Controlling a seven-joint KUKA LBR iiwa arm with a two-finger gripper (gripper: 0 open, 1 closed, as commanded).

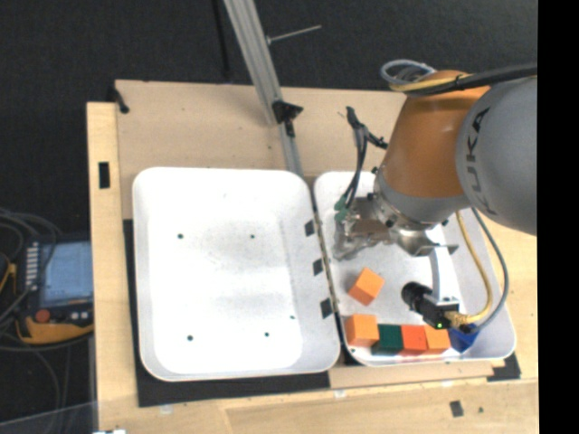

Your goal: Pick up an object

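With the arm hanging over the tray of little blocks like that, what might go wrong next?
1. The loose orange block lies tilted, so a grab may slip off it.
2. The other blocks, orange, green, orange and blue, crowd the right bin's near wall, leaving little room to reach between them.
3. The gripper hangs close to the bins' shared wall and might bump it.

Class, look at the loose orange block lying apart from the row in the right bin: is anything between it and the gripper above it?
Nothing visible lies between the gripper and the orange block; bare bin floor separates them.
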